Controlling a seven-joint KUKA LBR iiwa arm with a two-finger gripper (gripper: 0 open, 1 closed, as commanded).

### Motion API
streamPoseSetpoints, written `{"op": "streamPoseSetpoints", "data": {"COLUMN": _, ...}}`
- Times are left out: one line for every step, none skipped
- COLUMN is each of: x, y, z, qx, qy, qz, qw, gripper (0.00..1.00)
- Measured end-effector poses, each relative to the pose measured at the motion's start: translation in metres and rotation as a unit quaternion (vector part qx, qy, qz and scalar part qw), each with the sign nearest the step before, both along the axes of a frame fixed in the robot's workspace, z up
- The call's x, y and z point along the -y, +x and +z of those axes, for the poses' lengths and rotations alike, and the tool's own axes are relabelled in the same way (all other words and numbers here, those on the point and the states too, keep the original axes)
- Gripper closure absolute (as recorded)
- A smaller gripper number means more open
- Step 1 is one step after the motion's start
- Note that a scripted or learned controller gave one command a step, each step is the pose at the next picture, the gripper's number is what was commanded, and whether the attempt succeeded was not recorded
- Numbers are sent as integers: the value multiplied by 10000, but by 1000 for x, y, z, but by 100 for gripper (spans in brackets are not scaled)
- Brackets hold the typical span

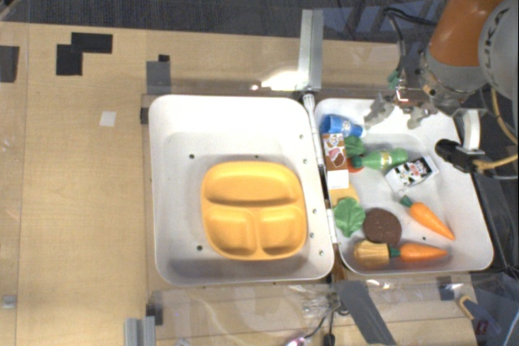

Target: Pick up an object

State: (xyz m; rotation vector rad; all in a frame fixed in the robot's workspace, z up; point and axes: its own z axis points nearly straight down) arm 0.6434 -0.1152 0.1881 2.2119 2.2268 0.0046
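My gripper (398, 114) hangs over the back of the right bin (470, 211), open, with nothing between its fingers. Just left of it lies a blue pouch (339, 126). Below that are a red-and-white packet (334, 151), a green bottle (383, 159) and a white card with dark spots (412, 172). Toward the front lie two carrots (430, 220) (422, 253), a brown round cookie (381, 226), a green leafy piece (349, 215) and a tan piece (371, 254).
The left bin (174, 174) holds a yellow divided tray (254, 208). A metal post (311, 53) stands behind the seam between the bins. Cables and a black fitting (454, 151) sit at the right bin's right side.
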Motion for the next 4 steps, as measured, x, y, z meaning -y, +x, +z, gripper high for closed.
{"op": "streamPoseSetpoints", "data": {"x": 19, "y": -46, "z": -73, "qx": 114, "qy": -17, "qz": -232, "qw": 9997, "gripper": 0}}
{"op": "streamPoseSetpoints", "data": {"x": 79, "y": 15, "z": -101, "qx": 11, "qy": -6, "qz": -920, "qw": 9958, "gripper": 0}}
{"op": "streamPoseSetpoints", "data": {"x": 77, "y": 18, "z": -88, "qx": 40, "qy": -16, "qz": -870, "qw": 9962, "gripper": 100}}
{"op": "streamPoseSetpoints", "data": {"x": 0, "y": 27, "z": 11, "qx": 19, "qy": -1, "qz": -378, "qw": 9993, "gripper": 100}}
